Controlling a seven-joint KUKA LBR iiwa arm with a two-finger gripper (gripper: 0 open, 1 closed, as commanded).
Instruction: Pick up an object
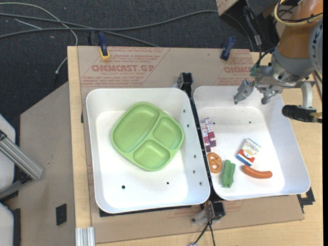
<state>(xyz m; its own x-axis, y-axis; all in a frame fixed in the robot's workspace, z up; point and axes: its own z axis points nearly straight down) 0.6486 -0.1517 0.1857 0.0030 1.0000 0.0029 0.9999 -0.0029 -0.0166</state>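
The gripper is seen with fingers spread, nothing between them. Below it, well apart, the small carton lies in the right bin (probably light, stiff); its long sides are best pinched.

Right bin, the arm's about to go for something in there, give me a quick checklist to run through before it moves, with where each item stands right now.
1. Gripper free of any load: ok, fingers spread, nothing between them.
2. Gripper over the right bin: ok, it hangs above the bin's far edge.
3. Targets present: ok, a sausage, small carton, pretzel, green piece and wrapped bar lie in it.
4. Target clear of neighbours: not ok for the pretzel, close beside the green piece; ok for the sausage.
5. Room by the wall: not ok for the bar, which lies along the left wall.
6. Gripper height above the bin floor: cannot tell.
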